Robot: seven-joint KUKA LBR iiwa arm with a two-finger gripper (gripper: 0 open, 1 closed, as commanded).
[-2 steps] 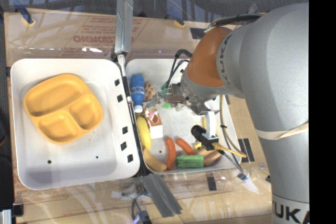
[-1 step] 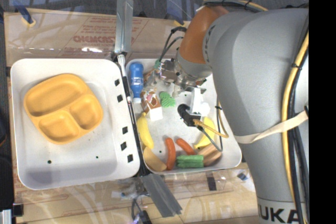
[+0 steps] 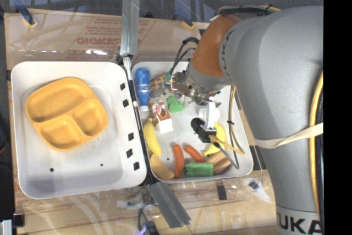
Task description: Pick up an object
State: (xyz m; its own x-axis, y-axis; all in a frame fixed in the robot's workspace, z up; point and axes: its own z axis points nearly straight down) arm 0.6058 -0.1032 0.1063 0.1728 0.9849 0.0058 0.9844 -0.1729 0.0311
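1. Gripper [image 3: 179,85] sits low inside the right bin [image 3: 247,164], in its upper middle part. The wrist covers the tip from this angle, so I cannot tell whether it is released or clenched.
2. Green spiky piece [image 3: 175,104] is the closest candidate to pick. It lies on the bin floor just below the gripper in the view. Whether they touch, I cannot tell.
3. Small brown, white and red toy [image 3: 161,112] lies just left of the green piece, with a white block [image 3: 165,125] touching its lower side.
4. Blue bottle [image 3: 142,85] lies along the bin's left wall, to the left of the gripper, with its white cap toward the near side.
5. Banana [image 3: 152,138] lies below the bottle, along the same wall.
6. Near end of the bin: two orange-red sausage shapes [image 3: 178,157] side by side, a green block [image 3: 199,169] below them, a tan curved piece [image 3: 160,169] in the left corner, and a brown cylinder [image 3: 220,160] to the right.
7. Arm [image 3: 275,80] comes in from the right, grey and bulky, and covers the bin's right edge. Its orange band [image 3: 212,55] sits above the wrist.
8. Left bin [image 3: 22,173] holds a yellow divided plate [image 3: 66,113], well apart from the gripper.
9. Metal strip [image 3: 130,25] stands at the far end of the gap between the bins.
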